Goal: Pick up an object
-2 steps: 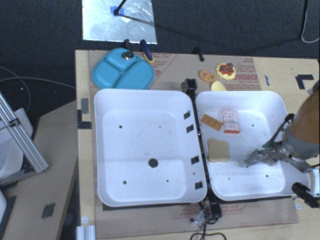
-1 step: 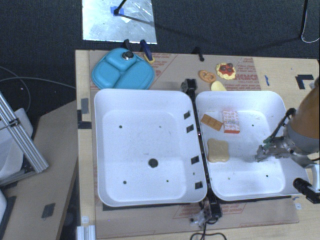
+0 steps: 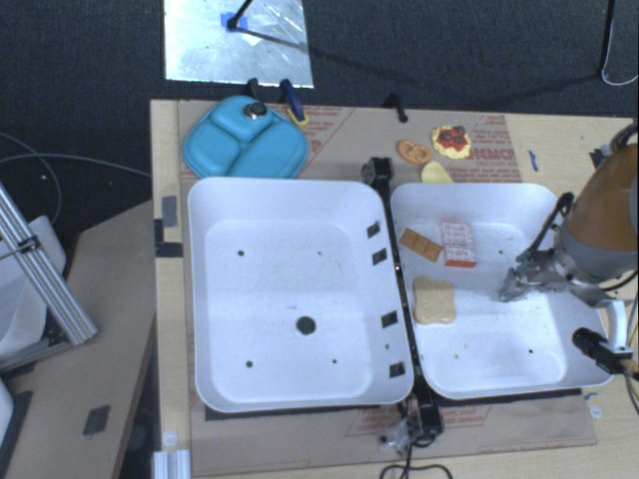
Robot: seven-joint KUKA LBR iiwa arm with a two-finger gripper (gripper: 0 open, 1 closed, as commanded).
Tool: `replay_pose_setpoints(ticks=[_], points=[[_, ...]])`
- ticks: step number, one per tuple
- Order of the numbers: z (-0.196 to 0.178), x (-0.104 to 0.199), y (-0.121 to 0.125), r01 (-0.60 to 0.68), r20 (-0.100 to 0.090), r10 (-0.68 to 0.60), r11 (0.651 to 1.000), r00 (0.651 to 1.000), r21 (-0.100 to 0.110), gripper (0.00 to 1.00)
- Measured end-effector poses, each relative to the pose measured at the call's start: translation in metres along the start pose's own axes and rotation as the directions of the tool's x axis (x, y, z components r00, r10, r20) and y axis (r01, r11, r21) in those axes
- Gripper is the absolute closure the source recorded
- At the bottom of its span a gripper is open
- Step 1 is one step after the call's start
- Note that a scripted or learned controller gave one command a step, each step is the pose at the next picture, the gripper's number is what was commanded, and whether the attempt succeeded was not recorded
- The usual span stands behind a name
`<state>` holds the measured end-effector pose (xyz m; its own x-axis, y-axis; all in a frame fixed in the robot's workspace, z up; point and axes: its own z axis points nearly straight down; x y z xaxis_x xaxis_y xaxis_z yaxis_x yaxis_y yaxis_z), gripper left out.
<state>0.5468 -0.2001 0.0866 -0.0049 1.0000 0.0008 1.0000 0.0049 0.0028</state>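
Gripper [image 3: 514,285], right of frame, low in right bin [image 3: 539,367]: fingers' state cannot be told. Nothing lifted; bread slice [image 3: 434,300], cracker [image 3: 420,244], red-white packet [image 3: 458,243] lie untouched. Grasp and lift remain.

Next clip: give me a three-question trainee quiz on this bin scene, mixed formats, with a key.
1. True or false: the claw is over the right bin.
2. Which lies nearest the claw: A) the blue tray B) the red-and-white packet C) the yellow piece outside the bins?
3. Fill in: the tan slice lies in the ____ bin.

Key: 1 true; 2 B; 3 right.
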Motion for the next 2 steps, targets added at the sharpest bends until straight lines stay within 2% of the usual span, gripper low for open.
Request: replay_pose_setpoints(ticks=[2], points=[[-0.023, 0.000, 0.002, 0.001, 0.002, -0.001, 1.000, 1.000, -0.009, 1.00]])
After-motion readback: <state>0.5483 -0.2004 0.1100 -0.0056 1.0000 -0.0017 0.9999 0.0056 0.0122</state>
